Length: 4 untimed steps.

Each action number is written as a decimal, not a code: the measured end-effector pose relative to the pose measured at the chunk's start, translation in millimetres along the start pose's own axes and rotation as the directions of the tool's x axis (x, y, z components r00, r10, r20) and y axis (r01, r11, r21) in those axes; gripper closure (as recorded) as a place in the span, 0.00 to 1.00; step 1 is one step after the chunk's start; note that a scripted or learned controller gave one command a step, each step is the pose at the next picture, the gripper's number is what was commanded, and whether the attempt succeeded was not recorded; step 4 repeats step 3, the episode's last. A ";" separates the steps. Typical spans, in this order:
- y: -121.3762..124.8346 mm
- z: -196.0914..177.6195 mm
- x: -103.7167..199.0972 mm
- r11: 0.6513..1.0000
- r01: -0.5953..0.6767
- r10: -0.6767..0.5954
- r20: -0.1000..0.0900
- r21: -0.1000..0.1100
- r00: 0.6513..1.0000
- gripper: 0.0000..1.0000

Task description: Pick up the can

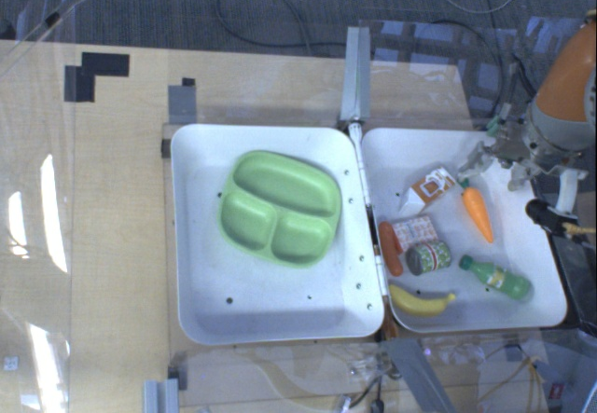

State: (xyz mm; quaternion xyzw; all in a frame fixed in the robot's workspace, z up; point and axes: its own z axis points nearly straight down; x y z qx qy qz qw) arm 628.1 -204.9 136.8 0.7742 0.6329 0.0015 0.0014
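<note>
Whether the gripper (496, 156) is open or closed cannot be told; it hangs over the right bin's (396, 155) far side, near the carrot (477, 213). The can (428, 257) lies on its side well apart from it, touching a pink packet (413, 232). A grasp could catch the packet or roll the can away.
</note>
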 end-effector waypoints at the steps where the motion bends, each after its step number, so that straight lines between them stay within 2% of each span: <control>1: -27.5 48.9 3.8 0.992 -0.127 0.127 -0.004 -0.002 0.992 0.00; 2: -24.2 34.6 5.0 0.992 -0.123 0.123 -0.006 -0.012 0.992 1.00; 3: -6.6 -58.5 39.6 0.990 -0.138 0.138 0.000 -0.005 0.990 1.00; 4: -6.6 -58.5 39.6 0.990 -0.138 0.138 0.000 -0.005 0.990 1.00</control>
